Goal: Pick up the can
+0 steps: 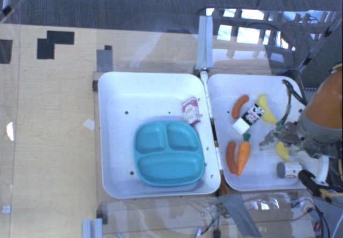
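A teal divided plate (169, 153) sits low in the left bin (112, 124). The can (191, 110), red and white, lies beside the plate's upper right corner. The gripper (273, 139) hovers in the right bin (225, 92) near a carrot (243, 156); its opening cannot be told.

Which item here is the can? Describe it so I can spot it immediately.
Look at the left bin, the one holding the blue divided plate. The can sits tilted by that bin's right wall, just above the plate's upper right corner. It is small, red and white with a printed label, the bin's one loose item besides the plate.
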Action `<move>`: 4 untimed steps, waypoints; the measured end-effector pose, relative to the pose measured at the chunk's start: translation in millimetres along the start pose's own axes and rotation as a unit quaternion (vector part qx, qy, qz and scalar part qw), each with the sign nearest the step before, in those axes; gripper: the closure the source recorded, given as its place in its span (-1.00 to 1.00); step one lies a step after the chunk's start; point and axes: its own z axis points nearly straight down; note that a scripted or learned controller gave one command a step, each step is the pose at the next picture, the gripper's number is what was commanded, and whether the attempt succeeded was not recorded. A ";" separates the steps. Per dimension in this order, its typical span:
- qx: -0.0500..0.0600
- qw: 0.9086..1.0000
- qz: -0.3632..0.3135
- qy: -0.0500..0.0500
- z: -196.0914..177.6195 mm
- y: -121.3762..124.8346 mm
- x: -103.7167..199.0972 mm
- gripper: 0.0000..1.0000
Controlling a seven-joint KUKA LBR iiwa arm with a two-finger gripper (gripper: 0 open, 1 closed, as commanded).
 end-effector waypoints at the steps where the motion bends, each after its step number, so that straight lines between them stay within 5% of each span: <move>1: 0.000 0.996 0.085 -0.001 -194.7 41.5 -12.2 -1.00; 2: 0.000 0.996 0.085 -0.001 -194.4 41.3 -12.0 -1.00; 3: 0.000 0.977 0.215 -0.001 -228.6 -2.4 -23.4 -1.00; 4: 0.003 0.973 0.229 -0.001 -113.8 -3.7 -25.2 -1.00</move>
